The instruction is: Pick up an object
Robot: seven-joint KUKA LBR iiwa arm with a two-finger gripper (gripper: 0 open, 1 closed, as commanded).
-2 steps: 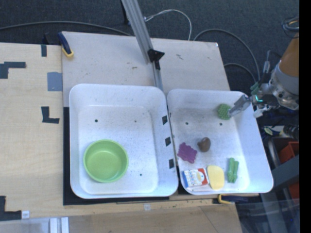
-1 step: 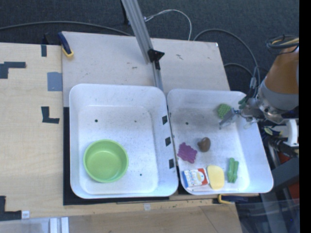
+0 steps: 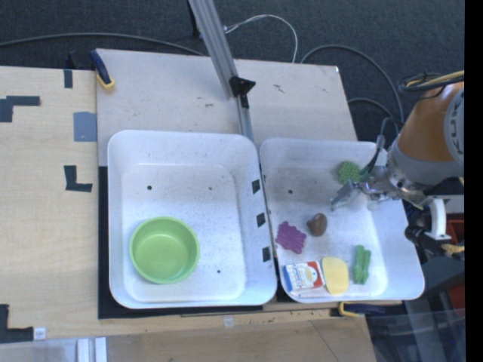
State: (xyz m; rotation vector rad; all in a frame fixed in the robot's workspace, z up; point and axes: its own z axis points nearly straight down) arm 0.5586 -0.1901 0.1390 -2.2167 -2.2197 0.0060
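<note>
The right bin (image 3: 302,161) holds several small items. A leafy green piece (image 3: 348,172) lies near its far right side. A brown lump (image 3: 317,223) and a purple piece (image 3: 290,237) sit in the middle. Along the front wall are a red and white packet (image 3: 303,276), a yellow block (image 3: 335,274) and a green pod-like piece (image 3: 361,264). My gripper (image 3: 353,190) is low in the right bin, just right of and below the leafy green piece and up and right of the brown lump. No item is seen held in it.
The left bin (image 3: 181,145) holds a lime green bowl (image 3: 164,249) at its front left. A slanted metal pole (image 3: 219,40) crosses the bench behind the bins. Cables run over the dark floor at the back right.
</note>
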